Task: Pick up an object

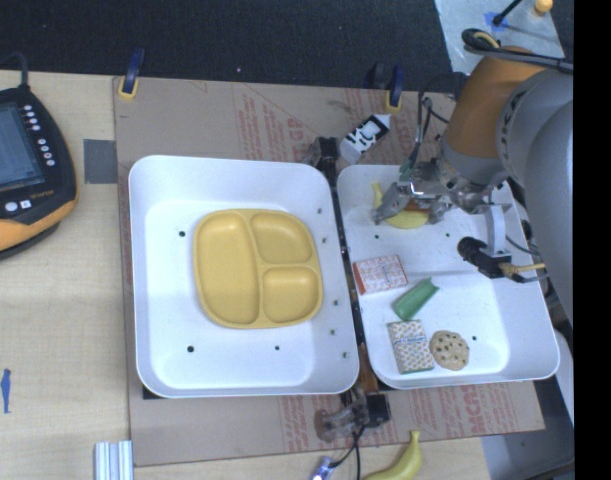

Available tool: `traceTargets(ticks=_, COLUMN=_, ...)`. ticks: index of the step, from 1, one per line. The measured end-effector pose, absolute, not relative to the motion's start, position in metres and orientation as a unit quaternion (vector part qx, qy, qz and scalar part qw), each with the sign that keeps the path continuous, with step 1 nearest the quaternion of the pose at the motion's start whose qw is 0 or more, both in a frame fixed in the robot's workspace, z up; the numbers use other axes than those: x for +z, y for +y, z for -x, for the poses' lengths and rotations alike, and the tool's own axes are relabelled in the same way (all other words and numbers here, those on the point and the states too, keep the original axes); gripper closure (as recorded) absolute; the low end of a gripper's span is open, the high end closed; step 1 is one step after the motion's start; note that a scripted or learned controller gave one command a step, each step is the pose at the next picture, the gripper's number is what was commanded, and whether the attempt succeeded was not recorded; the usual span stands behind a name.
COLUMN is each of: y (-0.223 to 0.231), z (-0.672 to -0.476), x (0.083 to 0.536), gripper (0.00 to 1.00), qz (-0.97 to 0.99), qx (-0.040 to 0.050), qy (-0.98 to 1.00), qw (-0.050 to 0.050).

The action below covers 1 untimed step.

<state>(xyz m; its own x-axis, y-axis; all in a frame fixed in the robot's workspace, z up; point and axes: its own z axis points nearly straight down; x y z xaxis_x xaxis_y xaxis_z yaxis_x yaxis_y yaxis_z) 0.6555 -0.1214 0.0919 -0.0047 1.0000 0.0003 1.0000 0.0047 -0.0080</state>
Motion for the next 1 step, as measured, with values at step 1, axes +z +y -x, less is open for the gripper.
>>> traceTargets(ticks=1, y=-0.1531, z=-0.6565, x=0.1937, gripper=0.00, qz=0.706, qx=0.0007, qy=-0.708, qw=0.000)
